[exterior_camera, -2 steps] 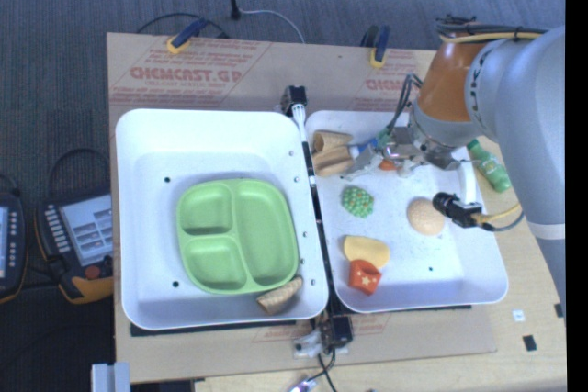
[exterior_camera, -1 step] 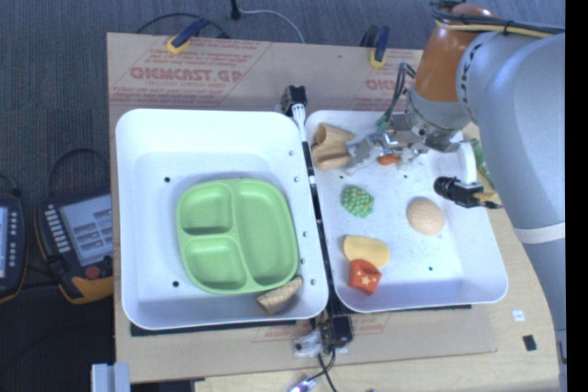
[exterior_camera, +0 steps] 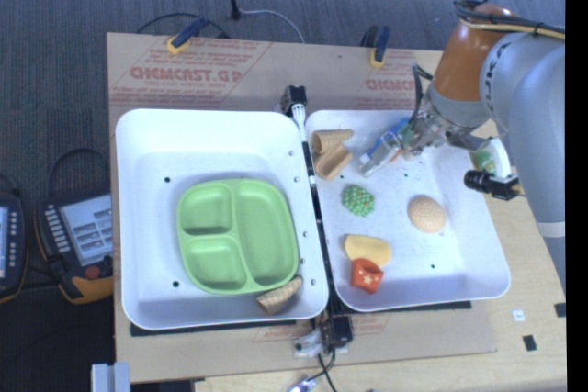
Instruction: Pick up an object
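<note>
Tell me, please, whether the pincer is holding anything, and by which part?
Nothing is visibly held. The pincer hangs over the right bin, beside the cone-shaped toy, with nothing seen between its fingers.

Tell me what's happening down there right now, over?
Tool low in right bin, grip unclear. Cone just beside it. Green ball nearby.

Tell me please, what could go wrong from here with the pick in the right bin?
1. The gripper is low beside the cone near the bin wall; it may push the cone against the wall instead of taking it.
2. The green ball and the tan ball look round, so they could roll away if touched.
3. The yellow piece touches the red piece; a grasp there may move both.
</note>
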